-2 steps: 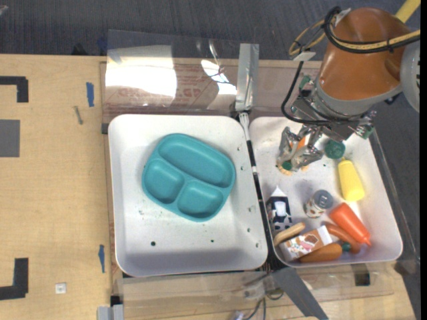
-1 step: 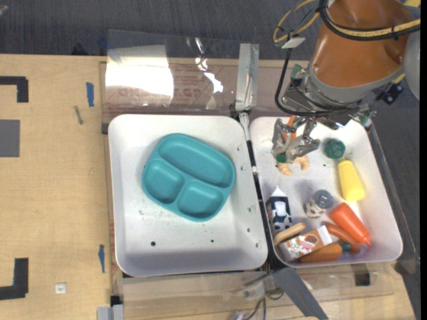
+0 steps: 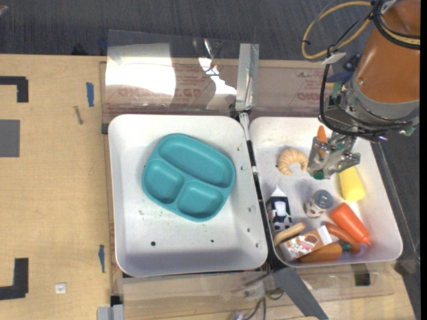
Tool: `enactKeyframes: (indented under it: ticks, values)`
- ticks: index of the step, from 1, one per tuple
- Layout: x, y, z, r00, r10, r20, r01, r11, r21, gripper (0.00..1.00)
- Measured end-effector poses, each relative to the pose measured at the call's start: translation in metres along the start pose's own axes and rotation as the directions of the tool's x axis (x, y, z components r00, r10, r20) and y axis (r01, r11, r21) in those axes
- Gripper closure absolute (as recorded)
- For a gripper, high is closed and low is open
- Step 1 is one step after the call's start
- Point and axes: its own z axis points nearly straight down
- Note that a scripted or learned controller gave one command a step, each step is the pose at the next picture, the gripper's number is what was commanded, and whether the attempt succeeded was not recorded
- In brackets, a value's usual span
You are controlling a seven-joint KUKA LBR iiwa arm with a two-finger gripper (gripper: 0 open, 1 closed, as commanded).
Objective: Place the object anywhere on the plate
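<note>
No object is pinched yet; the toys lie in the right bin (image 3: 383, 179), the croissant (image 3: 291, 159) just left of the gripper (image 3: 331, 160). Its fingers appear slightly spread, over bare bin floor. This looks like the picking step. Next comes closing on one toy, then carrying it to the teal plate (image 3: 188, 176) in the left bin (image 3: 127, 245).

- The arm (image 3: 393, 52) has a broad, rounded orange band, with a grey ring below it.
- Yellow and black cables (image 3: 333, 19) loop beside the orange part.
- Black hoses run down the wrist's side.
- The end effector (image 3: 331, 157) is a small metallic-grey assembly with green and orange details.
</note>
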Motion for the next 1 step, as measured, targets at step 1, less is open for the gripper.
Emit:
enactKeyframes:
  ticks: [1]
  values:
    - [-0.0186,-0.053,0.0795,0.945,-0.326,0.004,0.326,0.945,-0.007,1.0]
